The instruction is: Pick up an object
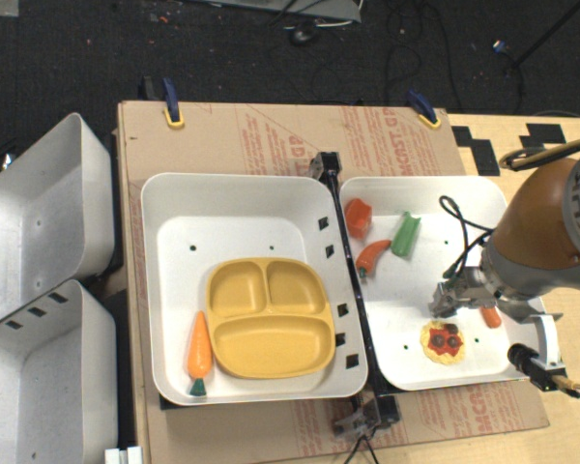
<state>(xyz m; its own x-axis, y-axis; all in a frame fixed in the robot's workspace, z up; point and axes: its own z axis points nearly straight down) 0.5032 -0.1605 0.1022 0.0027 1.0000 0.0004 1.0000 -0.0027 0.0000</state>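
Right bin [420, 193] — landmark. End effector [451, 298] low over its right half, above the bin floor; whether wide or narrow cannot be told. Pizza toy [443, 342] — yellow with red and dark spots, near the bin's front wall, just below the end effector. Green block [405, 234] and two red pieces [358, 217] [372, 254] — toward its back left. Small orange piece [490, 316] beside the arm. Left bin [174, 211], adjoining — yellow tray [269, 317], carrot [200, 349] at the tray's left.
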